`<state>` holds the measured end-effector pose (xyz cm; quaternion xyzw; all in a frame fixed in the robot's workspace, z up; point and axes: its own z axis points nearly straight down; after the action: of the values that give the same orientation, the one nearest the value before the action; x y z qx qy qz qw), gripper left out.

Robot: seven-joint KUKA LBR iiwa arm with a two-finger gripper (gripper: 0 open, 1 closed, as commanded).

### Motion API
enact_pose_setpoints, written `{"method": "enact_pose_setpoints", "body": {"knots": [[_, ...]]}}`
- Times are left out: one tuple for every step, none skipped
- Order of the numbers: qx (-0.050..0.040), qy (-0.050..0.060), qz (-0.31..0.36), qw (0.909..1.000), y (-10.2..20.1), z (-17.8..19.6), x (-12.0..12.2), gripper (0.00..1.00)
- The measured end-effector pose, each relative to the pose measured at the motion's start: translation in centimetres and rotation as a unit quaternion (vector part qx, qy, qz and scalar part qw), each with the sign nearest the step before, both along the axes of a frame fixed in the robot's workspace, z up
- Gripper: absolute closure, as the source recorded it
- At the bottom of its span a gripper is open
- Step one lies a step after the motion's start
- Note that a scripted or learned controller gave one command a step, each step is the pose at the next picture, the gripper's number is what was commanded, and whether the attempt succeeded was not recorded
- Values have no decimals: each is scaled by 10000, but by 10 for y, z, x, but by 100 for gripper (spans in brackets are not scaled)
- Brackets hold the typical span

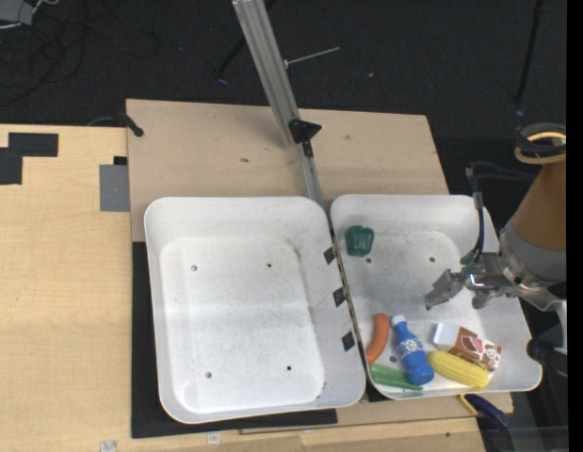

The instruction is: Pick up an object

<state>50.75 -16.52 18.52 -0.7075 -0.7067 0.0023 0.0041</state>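
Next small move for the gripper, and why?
Probably ease the gripper forward and down toward the blue bottle. It hovers above bare floor of the right bin, while the objects cluster at the near edge, bottle nearest.

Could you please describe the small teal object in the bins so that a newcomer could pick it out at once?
Take the right-hand white bin, the one holding all the items. Look to its upper left corner, close to the divider between the bins: the teal object sits there alone. The carrot, blue bottle, corn cob and others cluster at the bin's near edge, and none shares its teal colour.
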Motion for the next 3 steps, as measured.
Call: {"method": "enact_pose_setpoints", "body": {"knots": [[5, -3, -7, 10000, 10, -52, 3, 0], [-5, -22, -42, 10000, 8, -39, 3, 100], [-17, -54, -43, 10000, -3, 9, 2, 100]]}}
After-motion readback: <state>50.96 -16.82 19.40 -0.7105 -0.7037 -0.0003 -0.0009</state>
